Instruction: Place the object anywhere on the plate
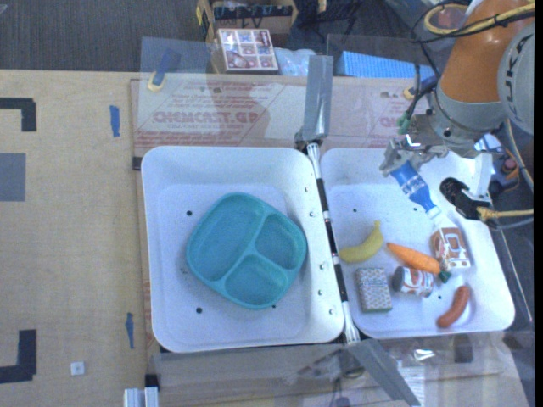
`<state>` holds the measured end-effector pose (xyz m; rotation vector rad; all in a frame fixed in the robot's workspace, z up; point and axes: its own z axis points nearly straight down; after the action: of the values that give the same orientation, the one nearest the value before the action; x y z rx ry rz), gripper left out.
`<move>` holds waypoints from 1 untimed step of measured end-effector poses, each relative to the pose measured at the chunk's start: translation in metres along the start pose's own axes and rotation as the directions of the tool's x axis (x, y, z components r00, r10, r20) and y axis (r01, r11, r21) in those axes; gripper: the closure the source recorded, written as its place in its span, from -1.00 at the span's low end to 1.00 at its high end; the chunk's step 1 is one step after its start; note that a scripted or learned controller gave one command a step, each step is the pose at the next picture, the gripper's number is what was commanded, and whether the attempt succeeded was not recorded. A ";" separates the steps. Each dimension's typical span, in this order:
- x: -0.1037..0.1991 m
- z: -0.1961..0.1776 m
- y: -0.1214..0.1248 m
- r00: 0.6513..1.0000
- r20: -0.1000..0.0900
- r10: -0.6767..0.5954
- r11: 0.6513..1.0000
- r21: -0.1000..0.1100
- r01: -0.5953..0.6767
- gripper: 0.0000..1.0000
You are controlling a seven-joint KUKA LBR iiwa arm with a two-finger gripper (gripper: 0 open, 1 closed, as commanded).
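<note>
The teal plate (246, 250) sits in the left bin (161, 176), well apart from the gripper (405, 161), whose fingers are clamped on a small blue bottle (415, 183) lifted over the right bin (501, 312). The bottle looks light, stiff and slick, so I'd grip its middle.

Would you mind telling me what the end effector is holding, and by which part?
The end effector appears to hold a blue bottle by its upper end, above the right bin.

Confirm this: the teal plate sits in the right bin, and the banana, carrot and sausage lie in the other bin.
Not quite: the camera view shows the teal plate in the left bin. The banana, carrot and sausage lie in the other, right bin.
</note>
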<state>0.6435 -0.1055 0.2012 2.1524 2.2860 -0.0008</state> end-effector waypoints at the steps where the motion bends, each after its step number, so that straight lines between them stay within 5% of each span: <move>1: 0.065 0.017 -0.041 0.996 -0.002 -0.087 0.996 0.002 0.087 1.00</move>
<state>0.5989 -0.0427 0.1844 2.0530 2.3798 -0.0011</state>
